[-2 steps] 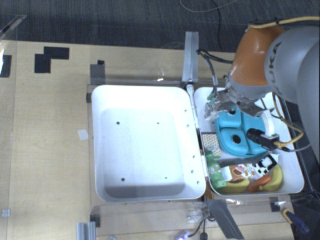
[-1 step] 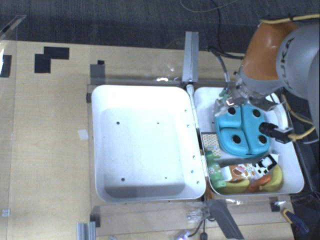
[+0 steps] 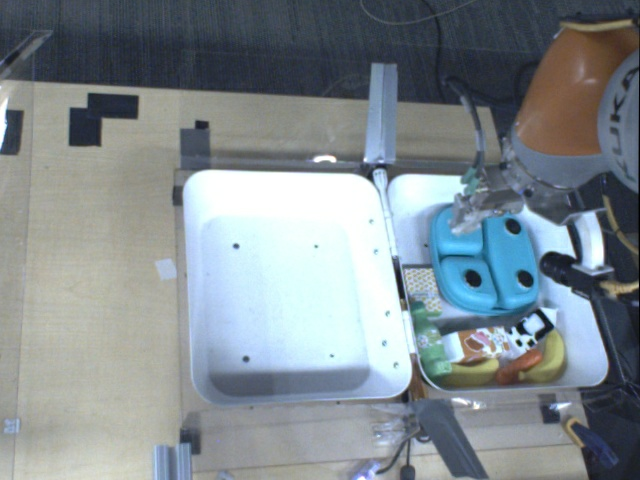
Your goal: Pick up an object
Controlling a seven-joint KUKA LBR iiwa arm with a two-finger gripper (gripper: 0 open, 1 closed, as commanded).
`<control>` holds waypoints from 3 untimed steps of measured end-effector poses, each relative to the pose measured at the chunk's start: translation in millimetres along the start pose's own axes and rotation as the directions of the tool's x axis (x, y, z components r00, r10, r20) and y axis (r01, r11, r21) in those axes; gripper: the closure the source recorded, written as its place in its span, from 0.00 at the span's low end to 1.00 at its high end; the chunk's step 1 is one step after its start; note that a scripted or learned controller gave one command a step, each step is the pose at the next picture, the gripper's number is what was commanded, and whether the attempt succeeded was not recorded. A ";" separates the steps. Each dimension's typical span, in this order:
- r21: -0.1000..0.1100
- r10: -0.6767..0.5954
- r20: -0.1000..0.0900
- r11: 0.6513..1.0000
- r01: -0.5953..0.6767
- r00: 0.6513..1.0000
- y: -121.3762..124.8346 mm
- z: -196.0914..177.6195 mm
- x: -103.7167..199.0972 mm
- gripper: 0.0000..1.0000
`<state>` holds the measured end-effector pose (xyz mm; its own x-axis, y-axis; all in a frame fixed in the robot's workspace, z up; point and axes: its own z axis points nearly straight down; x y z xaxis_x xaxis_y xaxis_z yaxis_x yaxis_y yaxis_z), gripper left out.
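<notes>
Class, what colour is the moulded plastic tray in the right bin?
Turquoise blue tray, seen best in the camera view.

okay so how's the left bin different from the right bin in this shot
The left bin shows bare white floor with a few small dark dots; the right bin holds a blue moulded object and printed packages. The gripper is over the right bin, not the left. Both are shallow, white, and side by side.
</notes>
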<state>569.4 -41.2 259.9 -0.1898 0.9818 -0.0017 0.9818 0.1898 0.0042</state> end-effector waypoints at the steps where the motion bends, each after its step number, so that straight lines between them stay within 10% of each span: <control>1: 0.003 -0.120 -0.002 0.993 0.120 0.993 -22.0 76.1 2.8 1.00; 2: 0.001 -0.116 -0.001 0.993 0.116 0.993 11.9 59.5 10.9 1.00; 3: 0.001 0.002 0.000 1.000 -0.002 1.000 16.9 74.3 -50.8 1.00</control>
<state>596.0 -87.9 185.7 -0.1875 0.9823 -0.0016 0.9823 0.1875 0.0029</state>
